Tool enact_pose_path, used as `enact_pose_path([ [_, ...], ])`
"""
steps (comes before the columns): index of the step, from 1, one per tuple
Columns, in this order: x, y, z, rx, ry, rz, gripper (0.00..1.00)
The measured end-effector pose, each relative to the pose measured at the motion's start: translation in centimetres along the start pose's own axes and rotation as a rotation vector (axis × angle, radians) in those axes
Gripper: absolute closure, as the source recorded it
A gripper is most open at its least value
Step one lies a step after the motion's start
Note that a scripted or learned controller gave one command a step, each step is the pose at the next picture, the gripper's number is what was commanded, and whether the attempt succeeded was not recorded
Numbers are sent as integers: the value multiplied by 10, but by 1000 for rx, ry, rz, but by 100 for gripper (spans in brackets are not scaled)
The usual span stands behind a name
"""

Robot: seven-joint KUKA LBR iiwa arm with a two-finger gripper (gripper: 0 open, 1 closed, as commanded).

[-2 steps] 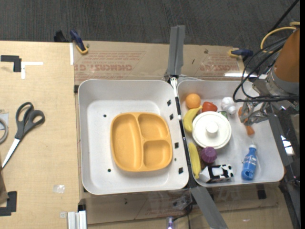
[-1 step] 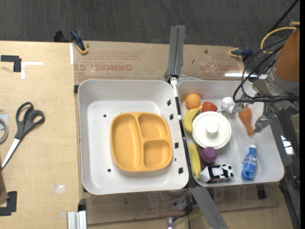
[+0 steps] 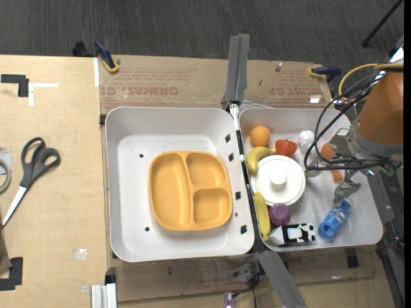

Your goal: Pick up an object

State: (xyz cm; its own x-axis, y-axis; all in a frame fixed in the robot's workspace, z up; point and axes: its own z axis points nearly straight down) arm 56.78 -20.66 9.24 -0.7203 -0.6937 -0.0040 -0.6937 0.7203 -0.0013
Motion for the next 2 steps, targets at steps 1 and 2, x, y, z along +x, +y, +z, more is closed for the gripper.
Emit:
enact_pose_path([
  [1, -19, 49, -3, 18, -6, 45, 0],
  [2, -111, 19, 0, 1, -1, 203, 0],
])
